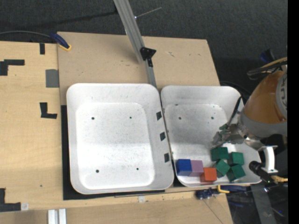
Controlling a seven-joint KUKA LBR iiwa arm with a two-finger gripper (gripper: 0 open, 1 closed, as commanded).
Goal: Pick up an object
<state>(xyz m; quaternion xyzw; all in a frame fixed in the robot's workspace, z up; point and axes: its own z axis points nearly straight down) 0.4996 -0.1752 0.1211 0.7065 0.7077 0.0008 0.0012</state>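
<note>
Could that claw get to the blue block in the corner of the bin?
Probably yes: the blue block lies uncovered in the right bin, the claw hovers nearby, though the bin wall and purple block crowd it.

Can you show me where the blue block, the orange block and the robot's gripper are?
blue block [183,166]: camera view, middle of its top face.
orange block [209,174]: camera view, middle of its top.
gripper [223,136]: camera view, at its fingertips above the green blocks [228,162].

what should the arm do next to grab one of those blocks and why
Probably lower the hand a little onto the nearest green block. The hand sits in the right bin just above the cluster of green blocks, and nothing is seen held by it. The blue block, purple block and orange block lie farther away.
</note>
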